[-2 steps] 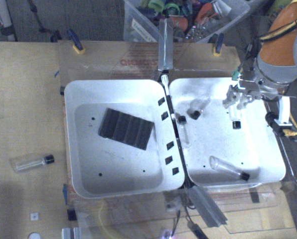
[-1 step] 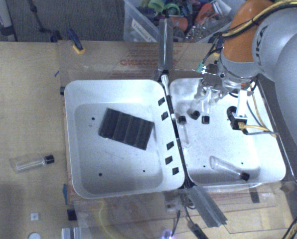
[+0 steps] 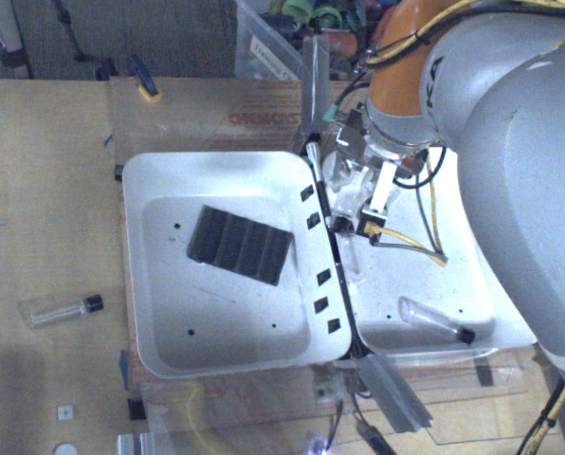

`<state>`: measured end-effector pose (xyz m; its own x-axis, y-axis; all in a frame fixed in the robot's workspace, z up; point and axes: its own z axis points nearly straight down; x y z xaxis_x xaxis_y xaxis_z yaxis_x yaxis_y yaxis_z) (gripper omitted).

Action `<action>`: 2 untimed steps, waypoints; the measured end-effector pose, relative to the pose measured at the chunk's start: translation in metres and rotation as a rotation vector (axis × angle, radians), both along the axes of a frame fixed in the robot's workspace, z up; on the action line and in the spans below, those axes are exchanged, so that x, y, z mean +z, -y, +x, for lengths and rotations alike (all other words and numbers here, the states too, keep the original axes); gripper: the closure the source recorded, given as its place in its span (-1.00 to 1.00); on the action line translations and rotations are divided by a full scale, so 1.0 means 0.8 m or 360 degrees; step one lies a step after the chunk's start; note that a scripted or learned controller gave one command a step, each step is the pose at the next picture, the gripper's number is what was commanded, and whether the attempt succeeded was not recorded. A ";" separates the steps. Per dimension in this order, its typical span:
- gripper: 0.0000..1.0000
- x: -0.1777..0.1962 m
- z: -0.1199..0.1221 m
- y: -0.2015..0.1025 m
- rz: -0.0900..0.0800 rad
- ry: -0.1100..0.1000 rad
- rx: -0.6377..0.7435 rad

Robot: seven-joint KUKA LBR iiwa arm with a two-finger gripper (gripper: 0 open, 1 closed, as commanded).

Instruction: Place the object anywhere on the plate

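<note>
Wood-tone bench (image 3: pixel 45 188) carries 2 shallow white bins side by side, w/ a clear tub of mixed colored clutter (image 3: pixel 306 12) behind them at top.

Arm (image 3: pixel 510 140): 1, grey w/ orange band, comes in from the right and covers most of the right bin's (image 3: pixel 406 278) upper and right parts. Left bin (image 3: pixel 159 282) is fully in sight.

Plate (image 3: pixel 240 245): 1, dark, ribbed, rectangular, lying flat and slightly skewed in the left bin, a bit above the bin's centre. White floor shows on all sides of it, widest below and to its left.

Divider: the 2 bins meet at a raised rim w/ a row of small black clips (image 3: pixel 318 249) along it.

Vials: 2. One clear vial w/ black cap (image 3: pixel 436 318) lies on its side on the right bin floor near the front edge, cap end toward the right; this is the object, well apart from the plate and on the other side of the divider. 2nd vial (image 3: pixel 63 308) lies on the bench left of the left bin, outside both bins.

Gripper (image 3: pixel 354 218): 1, hangs over the right bin's left part, just beside the divider, w/ yellow cable (image 3: pixel 415 245) trailing right. Can't tell how far its fingers are apart; nothing seen between them. It is above and left of the vial, not touching it.
</note>
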<state>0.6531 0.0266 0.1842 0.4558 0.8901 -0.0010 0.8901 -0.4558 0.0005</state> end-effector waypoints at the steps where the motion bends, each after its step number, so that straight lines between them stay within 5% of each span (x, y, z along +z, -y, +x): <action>1: 1.00 -0.028 0.018 -0.051 -0.0028 0.0012 0.0677; 2: 1.00 -0.033 0.025 -0.062 -0.0037 0.0032 0.0398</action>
